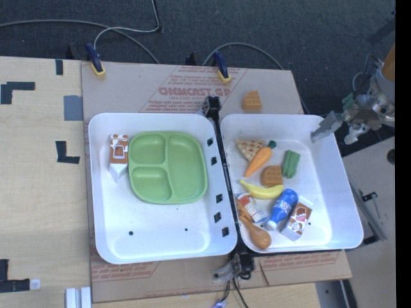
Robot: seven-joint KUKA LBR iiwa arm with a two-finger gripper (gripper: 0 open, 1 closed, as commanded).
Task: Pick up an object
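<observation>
Fingers [334,128] of the gripper sit at the right bin's [334,172] upper right rim; you cannot tell whether they are apart or together, and nothing shows between them. Below and to their left, you have the right bin's load clustered toward its left half: a green pickle-like piece [291,163], a carrot [257,162] lying against a pizza slice [247,148], a brown bread piece [271,175], a banana [260,190], a blue bottle [282,208], a small red-and-white carton [296,221], a drumstick [255,231] and a small can [249,207]. That bin's right strip, along the rim, is bare white floor. Across the divider, the left bin [109,236] holds a green sectioned plate [168,167] with a small carton [118,154] touching its left edge; its lower part is open. One orange block [252,101] lies outside on the cardboard [160,92] covering the table [32,172], just above the right bin.
</observation>
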